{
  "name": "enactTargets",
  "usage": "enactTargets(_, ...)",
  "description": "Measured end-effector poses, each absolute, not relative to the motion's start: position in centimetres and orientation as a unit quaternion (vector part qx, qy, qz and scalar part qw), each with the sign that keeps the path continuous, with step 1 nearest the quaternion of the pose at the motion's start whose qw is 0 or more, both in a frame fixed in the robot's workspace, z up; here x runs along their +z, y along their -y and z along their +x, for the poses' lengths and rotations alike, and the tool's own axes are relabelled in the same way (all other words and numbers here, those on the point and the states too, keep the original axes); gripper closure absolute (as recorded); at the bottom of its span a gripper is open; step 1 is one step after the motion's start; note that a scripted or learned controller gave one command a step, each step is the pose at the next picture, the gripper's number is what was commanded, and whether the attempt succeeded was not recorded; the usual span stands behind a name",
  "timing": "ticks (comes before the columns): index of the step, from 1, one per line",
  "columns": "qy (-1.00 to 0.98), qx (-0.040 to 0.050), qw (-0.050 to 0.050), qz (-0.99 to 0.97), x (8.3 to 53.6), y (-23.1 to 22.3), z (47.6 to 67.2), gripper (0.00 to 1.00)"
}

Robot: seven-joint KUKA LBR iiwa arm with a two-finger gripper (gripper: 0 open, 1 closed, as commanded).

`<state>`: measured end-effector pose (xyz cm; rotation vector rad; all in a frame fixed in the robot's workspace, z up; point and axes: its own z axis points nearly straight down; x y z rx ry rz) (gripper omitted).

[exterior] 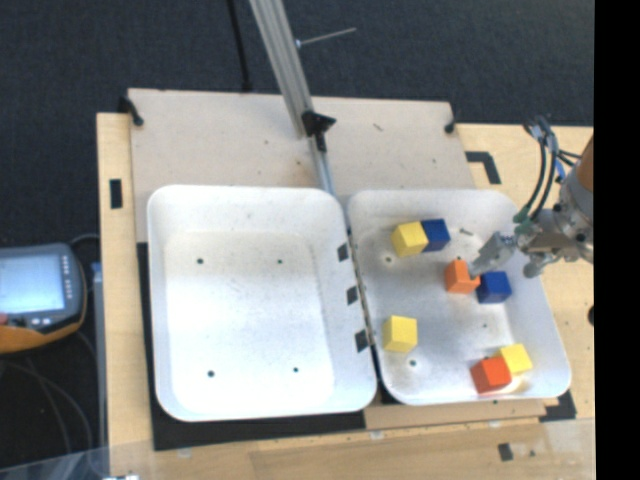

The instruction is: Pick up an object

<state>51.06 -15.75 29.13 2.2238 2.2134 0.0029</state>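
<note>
The right bin holds several cubes. At its back, a yellow cube touches a blue one. An orange cube and a blue cube sit side by side at the right middle. A lone yellow cube lies near the left wall. An orange cube and a yellow cube are together at the front right. My gripper hangs over the bin's right side, just above the orange and blue pair, open, with nothing between its fingers.
The left bin lies beside the right one. A slanted aluminium post rises behind the bins' shared edge. A handheld pendant sits off the bench at the far left. Cables trail by my wrist.
</note>
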Motion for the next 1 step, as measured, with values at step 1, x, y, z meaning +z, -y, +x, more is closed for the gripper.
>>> enactTargets(1, -0.707, -0.0016, 0.001, 0.707, 24.14, 19.45, 57.65, 0.0)
